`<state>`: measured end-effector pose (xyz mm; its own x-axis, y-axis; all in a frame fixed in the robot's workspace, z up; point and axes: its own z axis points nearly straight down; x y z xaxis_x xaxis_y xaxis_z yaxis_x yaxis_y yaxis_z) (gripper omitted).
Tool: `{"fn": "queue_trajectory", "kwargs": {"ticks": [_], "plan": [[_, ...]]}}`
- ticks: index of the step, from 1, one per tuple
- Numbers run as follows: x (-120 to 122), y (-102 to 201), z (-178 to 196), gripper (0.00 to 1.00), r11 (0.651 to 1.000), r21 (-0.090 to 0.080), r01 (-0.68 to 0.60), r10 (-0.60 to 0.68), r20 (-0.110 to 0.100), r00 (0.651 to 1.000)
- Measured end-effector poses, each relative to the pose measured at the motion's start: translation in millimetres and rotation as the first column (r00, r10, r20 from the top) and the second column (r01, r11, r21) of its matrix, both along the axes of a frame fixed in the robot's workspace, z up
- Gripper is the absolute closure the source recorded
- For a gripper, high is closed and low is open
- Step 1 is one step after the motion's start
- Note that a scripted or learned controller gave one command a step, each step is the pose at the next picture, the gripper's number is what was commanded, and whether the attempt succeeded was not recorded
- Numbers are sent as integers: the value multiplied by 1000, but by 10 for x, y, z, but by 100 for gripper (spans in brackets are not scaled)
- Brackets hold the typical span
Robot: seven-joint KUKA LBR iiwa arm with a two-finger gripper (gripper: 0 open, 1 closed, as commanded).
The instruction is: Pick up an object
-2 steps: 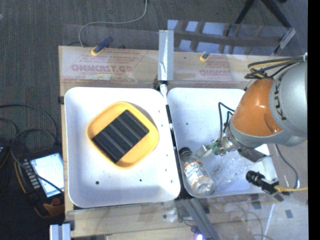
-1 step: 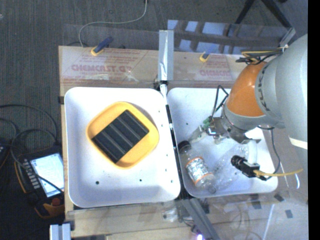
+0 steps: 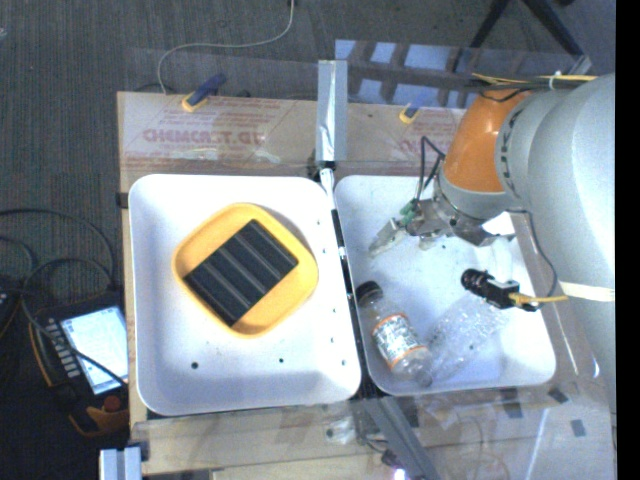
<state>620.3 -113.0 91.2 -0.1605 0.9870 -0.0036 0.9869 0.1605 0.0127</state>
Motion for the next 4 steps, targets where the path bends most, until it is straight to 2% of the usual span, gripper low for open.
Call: {"fn": "queue_trajectory", "kwargs": {"ticks": [1,2,3,4], "plan": [[-930,-451,312,0,992,0,-126,126,-15,992],[-1311,-92,13,0,989,-14,-145,145,7,989],[-821,72,216,0,956,-1,294,-294,-15,956],[-1368,-483,1462,0,954,-3,299,-299,-13,954]]}}
